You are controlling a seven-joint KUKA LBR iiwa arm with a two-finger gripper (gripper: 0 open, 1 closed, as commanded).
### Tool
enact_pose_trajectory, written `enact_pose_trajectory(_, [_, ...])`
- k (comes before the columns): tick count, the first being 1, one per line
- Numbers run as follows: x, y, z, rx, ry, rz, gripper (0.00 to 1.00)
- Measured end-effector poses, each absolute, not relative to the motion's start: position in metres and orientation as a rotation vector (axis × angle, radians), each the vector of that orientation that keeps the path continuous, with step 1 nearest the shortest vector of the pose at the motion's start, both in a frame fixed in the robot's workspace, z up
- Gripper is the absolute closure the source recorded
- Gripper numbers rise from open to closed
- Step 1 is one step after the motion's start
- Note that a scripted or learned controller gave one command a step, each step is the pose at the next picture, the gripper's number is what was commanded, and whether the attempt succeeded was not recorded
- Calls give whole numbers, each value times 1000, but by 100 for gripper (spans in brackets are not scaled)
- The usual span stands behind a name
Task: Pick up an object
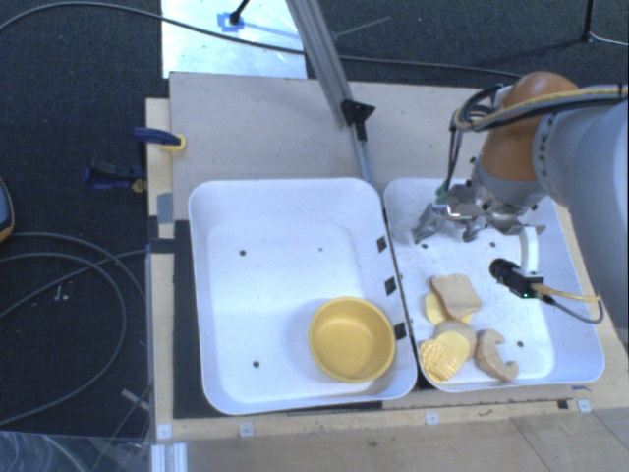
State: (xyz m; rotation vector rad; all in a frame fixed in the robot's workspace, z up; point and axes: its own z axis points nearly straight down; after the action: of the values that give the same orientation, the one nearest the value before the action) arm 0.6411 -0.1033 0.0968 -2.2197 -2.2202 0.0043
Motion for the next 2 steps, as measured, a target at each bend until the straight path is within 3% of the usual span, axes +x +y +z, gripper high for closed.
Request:
enact_pose_trajectory(1, [642,-103,91,-2222,-2222,0,0])
enact_pose_trajectory(2, [643,-103,103,-2225,-2224,-5,100])
